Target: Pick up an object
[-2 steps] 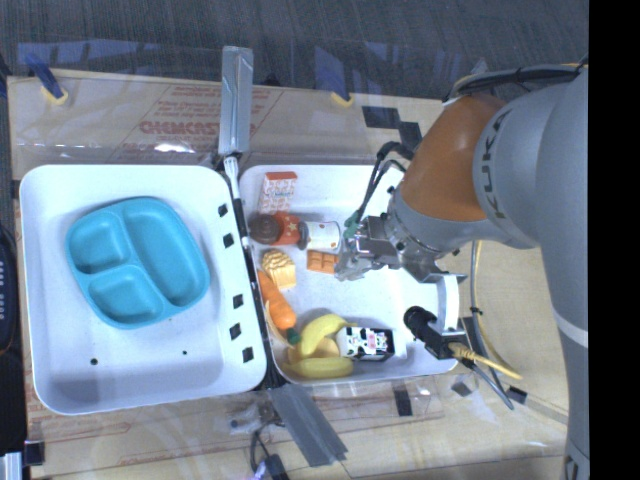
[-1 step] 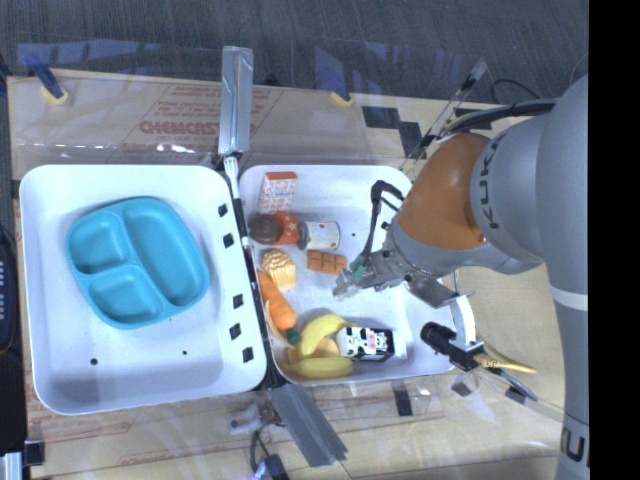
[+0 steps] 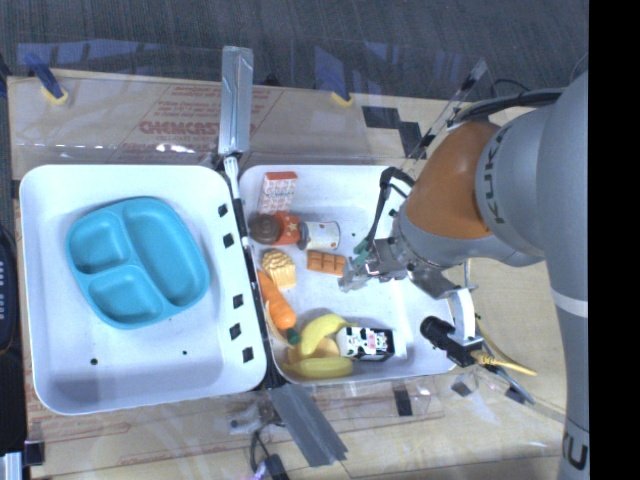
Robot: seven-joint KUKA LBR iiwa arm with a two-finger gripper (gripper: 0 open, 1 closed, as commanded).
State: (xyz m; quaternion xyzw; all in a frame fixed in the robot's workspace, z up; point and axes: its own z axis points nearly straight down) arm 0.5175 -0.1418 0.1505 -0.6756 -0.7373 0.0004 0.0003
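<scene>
Nothing lifted yet, by my reading. My tool (image 3: pixel 356 274) hangs low inside the right bin (image 3: pixel 400 358), over bare white floor, and I see no object between its tips; whether they are spread or pressed together I cannot tell from this angle. Judged from the lie of things, the pick is not yet made: choosing, closing and raising all remain.

Count, largest first:
- Two white bins on the table (image 3: pixel 120 108). The left bin (image 3: pixel 60 368) sits well to my tool's left.
- One blue divided plate (image 3: pixel 138 258), in that far bin.
- Two bananas (image 3: pixel 322 350), below and just left of my tool.
- One carrot (image 3: pixel 277 306), left of it against the bin wall.
- One black-and-white carton (image 3: pixel 367 343), just below my tool.
- One red-and-white box (image 3: pixel 280 191), up and left.
- One small white can (image 3: pixel 323 235), near, up-left.
- One brown round item (image 3: pixel 265 229), beside the can.
- One yellowish pastry (image 3: pixel 279 266), left.
- One orange wafer piece (image 3: pixel 326 262), nearest, just left of the tips.
</scene>
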